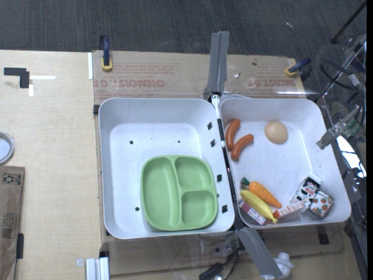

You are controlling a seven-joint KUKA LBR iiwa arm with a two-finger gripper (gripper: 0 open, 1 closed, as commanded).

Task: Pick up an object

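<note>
Two white bins (111,156); one green plate (178,192); two sausages (237,140); one egg (276,132); one carrot (263,193); one banana (257,206); one small carton (315,198).

Position: one fixed camera above the bench (46,127).
Facing: down at a slant, the floor across the top of the frame.
Range: far enough to take in the left bin (111,156) and the right bin (326,156) whole, with bench on the left.

Pale wooden bench (46,127) (cardboard-lined at the back) before dark carpet (145,10).
</note>
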